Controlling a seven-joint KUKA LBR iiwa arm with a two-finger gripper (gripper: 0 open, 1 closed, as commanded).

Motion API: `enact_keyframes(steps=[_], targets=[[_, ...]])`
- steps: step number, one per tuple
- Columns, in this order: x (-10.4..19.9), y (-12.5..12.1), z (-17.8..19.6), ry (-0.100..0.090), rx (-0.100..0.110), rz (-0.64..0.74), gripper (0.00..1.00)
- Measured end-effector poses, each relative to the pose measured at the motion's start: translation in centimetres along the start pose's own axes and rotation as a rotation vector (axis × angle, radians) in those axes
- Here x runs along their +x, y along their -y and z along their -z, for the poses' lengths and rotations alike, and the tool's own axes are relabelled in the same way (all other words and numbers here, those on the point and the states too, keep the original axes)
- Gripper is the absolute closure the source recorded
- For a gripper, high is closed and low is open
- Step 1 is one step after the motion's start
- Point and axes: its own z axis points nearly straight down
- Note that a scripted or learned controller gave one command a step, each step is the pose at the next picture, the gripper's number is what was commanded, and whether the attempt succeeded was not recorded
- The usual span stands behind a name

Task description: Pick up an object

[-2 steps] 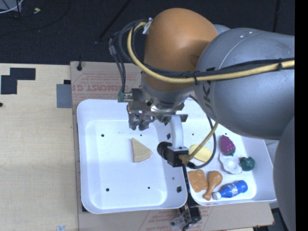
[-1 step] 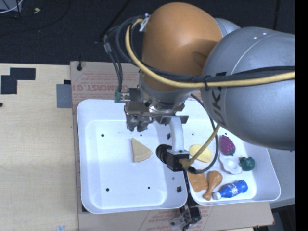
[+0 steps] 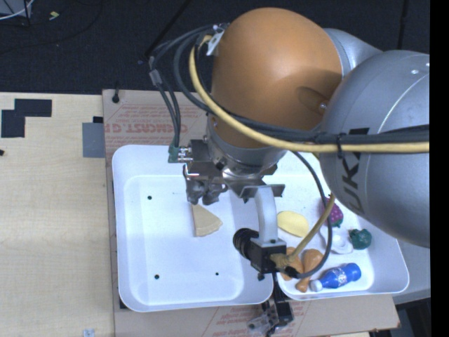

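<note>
Camera view shows the arm [image 3: 280, 90] bulking over both bins, its orange band hiding much of the far side. The jaws hang low over the left bin [image 3: 140, 258], right above a tan wedge [image 3: 205, 222] lying flat on the bin floor. From where I stand I cannot tell whether the jaws are open or closed: the wrist and its dark fittings block the tips, and the wedge's far end runs under them. It looks to be resting on the bin, not lifted.

The right bin [image 3: 393, 279] holds the other candidates: a yellow piece [image 3: 292, 223], a blue bottle [image 3: 340, 276] near the front, a dark green thing [image 3: 360, 239], something purple [image 3: 336, 215], and an orange piece [image 3: 311, 260], all close together. A cable loops down across them.

My judgement is that the pick is at the approach or grasp stage. Closing on the wedge, if not done, and raising it clear are left.
</note>
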Motion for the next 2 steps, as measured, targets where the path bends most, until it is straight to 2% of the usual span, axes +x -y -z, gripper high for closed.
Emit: enact_keyframes(steps=[1, 2], targets=[[2.9, -0.2, 3.0, 0.001, -0.002, -0.001, 1.00], [-0.2, -0.1, 1.2, 0.003, 0.003, -0.006, 1.00]])
